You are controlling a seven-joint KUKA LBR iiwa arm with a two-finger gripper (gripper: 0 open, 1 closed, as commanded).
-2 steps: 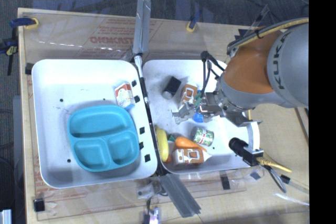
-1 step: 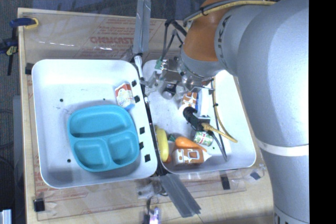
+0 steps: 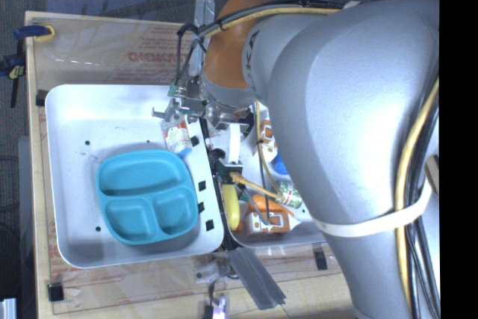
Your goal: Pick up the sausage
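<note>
In the left bin (image 3: 67,131) a blue divided tray (image 3: 146,194) is seen toward its near edge. The gripper (image 3: 183,112) is poised over that bin's far right corner; its state cannot be told. No sausage can be made out for certain; it must be located among the right bin's (image 3: 258,239) clutter first.

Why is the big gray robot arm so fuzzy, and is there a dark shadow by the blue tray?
In the camera view, the arm sits close to the lens, so it looks soft and huge; the blue tray is sharper and casts a faint grey shadow on the left bin; no strong glare.
</note>
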